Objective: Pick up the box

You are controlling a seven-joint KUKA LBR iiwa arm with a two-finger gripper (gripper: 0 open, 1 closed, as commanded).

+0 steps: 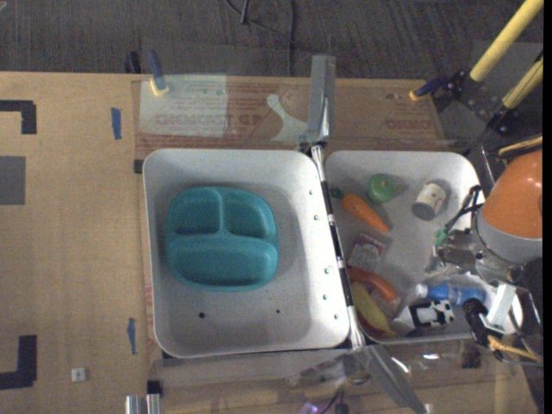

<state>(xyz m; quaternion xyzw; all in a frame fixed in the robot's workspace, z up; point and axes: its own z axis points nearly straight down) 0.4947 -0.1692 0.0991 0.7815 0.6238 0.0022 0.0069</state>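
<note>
**While the hand (454, 257) hangs low in the right bin (405, 155), the box (366, 250) lies apart from it**

Because the wrist and its metal parts cover the hand from above, I cannot tell if it is open or closed, and I see nothing held in it. It is at the right side of the right bin, low over the clutter. The grey arm with its orange band (519, 198) comes in above it from the right edge and hides that corner of the bin.

Just beside the hand, toward the front, lie a blue object (463, 293) and a black-and-white toy cow (431, 314). A white cup (429, 198) stands behind it.

What I take for the box is a small, flat, pinkish packet near the middle of the bin's left half. It is well apart from the hand, and it is too small to read clearly. An orange carrot (364, 212) lies just behind it, a red-orange piece (379, 283) and a yellow banana (369, 310) lie just in front, and a green object (384, 186) sits farther back.

The risk, as I judge it, is a grasp on the wrong thing. If the hand comes down where it is now, it would meet the blue object or the cow, not the box. The box also looks thin and crowded, so the hand could slide over it or push the carrot against it.

The left bin (148, 231) holds a teal divided plate (222, 238), and both bins rest on the table (69, 231).
</note>
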